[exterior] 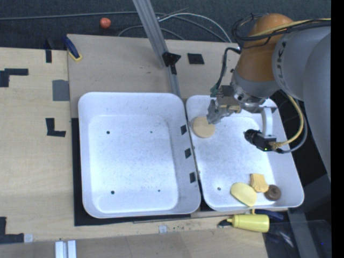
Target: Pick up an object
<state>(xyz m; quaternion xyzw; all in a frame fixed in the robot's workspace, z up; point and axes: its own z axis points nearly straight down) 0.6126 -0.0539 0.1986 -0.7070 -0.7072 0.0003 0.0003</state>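
A round tan disc (202, 128) lies near the back left corner of the right bin (236, 155). My gripper (213, 115) hangs right over the disc's upper right edge, its tip at or just above the disc. Whether anything sits between the fingers cannot be made out. Three more objects rest at the front right of the same bin: a pale yellow lemon-like piece (243, 193), a small orange-tan block (258, 183) and a small brown ring (273, 192).
The left bin (131, 155) stands beside the right one. A slanted metal pole (156, 42) crosses the back. A yellow tool (250, 222) lies in front of the right bin, and a small red ball (105, 22) sits far back.
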